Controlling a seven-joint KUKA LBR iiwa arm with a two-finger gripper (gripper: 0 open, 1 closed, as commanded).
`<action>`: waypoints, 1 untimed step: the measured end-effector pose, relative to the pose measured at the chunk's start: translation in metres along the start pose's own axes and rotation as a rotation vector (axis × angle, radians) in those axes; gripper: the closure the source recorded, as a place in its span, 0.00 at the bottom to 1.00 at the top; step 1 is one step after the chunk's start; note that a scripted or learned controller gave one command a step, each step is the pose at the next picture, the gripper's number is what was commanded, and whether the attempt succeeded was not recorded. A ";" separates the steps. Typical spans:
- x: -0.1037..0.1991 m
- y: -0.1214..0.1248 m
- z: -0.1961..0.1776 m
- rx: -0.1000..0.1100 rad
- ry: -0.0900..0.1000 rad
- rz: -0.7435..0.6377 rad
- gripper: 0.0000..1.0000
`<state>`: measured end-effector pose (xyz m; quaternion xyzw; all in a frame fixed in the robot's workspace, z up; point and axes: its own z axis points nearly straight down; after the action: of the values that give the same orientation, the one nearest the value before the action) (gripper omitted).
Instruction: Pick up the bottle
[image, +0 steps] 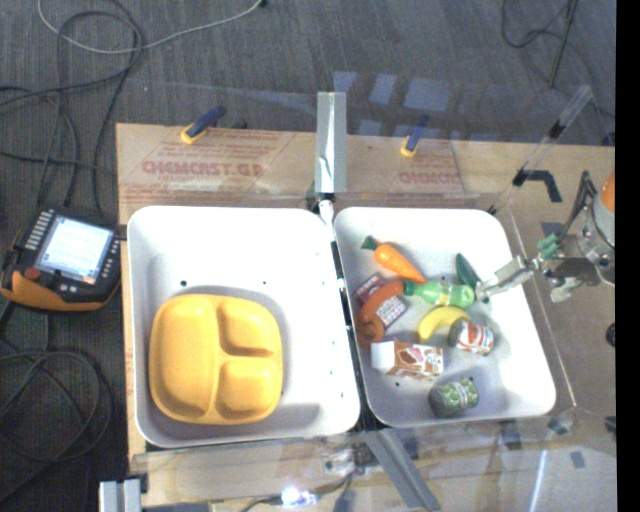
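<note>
The green plastic bottle (441, 293) lies unlifted beside the yellow banana (441, 321); you can't tell the jaws' state, so the pick remains.

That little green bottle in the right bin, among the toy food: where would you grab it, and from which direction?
Probably across the middle of the green bottle, coming from above. It lies flat on its side, running left to right, with its top surface exposed. The banana crowds it below and the carrot sits up-left, so a sideways approach looks cramped.

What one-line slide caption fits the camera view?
Tool reaches toward green bottle among toy food in right bin; yellow tray sits in left bin.
</note>
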<state>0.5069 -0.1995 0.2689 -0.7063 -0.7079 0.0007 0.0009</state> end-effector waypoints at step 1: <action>-0.013 0.059 0.059 0.001 0.001 0.113 0.00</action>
<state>0.5660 -0.2128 0.2100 -0.7453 -0.6668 0.0007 0.0018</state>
